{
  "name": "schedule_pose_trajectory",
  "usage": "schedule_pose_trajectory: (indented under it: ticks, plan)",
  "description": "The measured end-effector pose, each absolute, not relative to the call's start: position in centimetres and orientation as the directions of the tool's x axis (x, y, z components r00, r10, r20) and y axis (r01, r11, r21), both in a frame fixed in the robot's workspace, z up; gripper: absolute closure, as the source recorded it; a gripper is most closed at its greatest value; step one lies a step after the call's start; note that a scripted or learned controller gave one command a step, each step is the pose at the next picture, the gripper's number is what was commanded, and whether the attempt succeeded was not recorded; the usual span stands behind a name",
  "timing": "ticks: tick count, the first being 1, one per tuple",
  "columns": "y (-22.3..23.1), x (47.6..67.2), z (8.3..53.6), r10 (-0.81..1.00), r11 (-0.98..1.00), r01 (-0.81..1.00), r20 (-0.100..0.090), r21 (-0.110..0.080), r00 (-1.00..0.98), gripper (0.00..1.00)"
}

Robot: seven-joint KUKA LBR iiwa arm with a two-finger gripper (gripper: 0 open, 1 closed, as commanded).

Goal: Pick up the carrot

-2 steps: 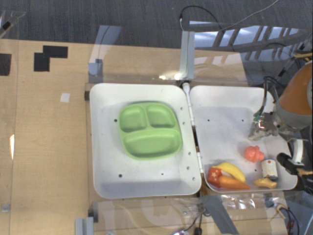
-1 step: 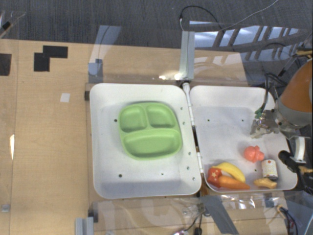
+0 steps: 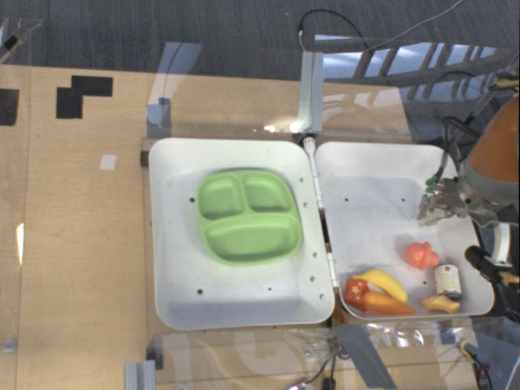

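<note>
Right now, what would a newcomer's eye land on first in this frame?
The green tray stands out, alone in the middle of the left bin. Next comes the bright cluster along the near edge of the right bin: carrot, banana, a red piece, with a pink toy just behind. The gripper sits at that bin's right edge, apart from the carrot.

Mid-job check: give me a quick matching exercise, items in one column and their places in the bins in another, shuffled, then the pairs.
Things:
1. carrot
2. green plate
3. banana
4. pincer

Places:
A. middle of the left bin
B. front edge of the right bin, nearest the camera
C. over the right bin's right side
D. just behind the carrot

Pairs: 1-B, 2-A, 3-D, 4-C
</note>
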State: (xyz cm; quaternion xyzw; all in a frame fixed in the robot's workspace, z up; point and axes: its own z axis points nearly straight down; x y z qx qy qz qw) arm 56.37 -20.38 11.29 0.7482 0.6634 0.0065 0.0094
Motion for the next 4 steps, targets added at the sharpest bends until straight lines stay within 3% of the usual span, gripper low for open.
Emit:
schedule_pose_trajectory:
  ticks: [1,2,3,4]
  plan:
    - [-11.3,56.3,9.1,0.990,-0.140,0.990,0.002,0.015,0.140,1.00]
    - [-17.7,52.4,9.1,0.957,0.288,0.957,-0.011,0.014,-0.288,1.00]
    - [-17.6,52.7,10.3,0.957,0.290,0.957,-0.014,0.021,-0.290,1.00]
    - [-20.6,49.3,9.1,0.983,0.185,0.983,-0.007,0.017,-0.185,1.00]
